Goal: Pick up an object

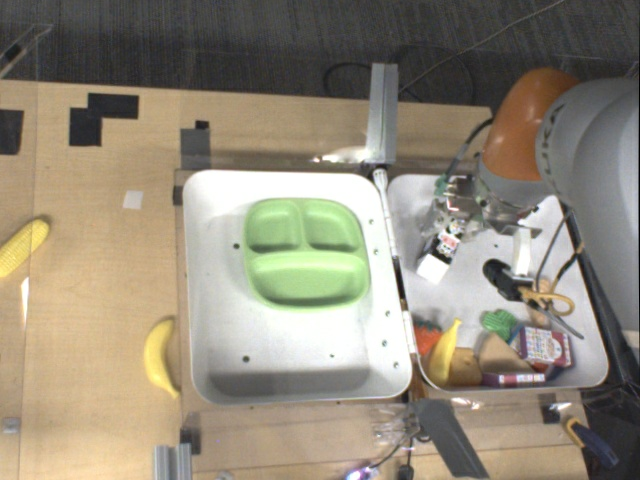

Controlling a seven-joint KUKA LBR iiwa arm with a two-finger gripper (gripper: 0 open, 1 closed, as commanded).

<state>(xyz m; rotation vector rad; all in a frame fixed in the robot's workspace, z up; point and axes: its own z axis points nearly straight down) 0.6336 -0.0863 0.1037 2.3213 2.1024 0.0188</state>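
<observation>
My gripper hangs over the upper left part of the right bin, below the orange band of the arm. Right under its tip lies a small white item with a black and red end, on the bin floor or just above it. I cannot tell whether the gripper touches it. Along the bin's near edge lie orange carrot pieces, a yellow banana-like piece, a brown wedge, a green toy and a colourful small box.
The left bin holds a green divided plate. Outside the bins, on the bench at the left, lie a yellow banana and a corn cob. A metal post stands behind the bins.
</observation>
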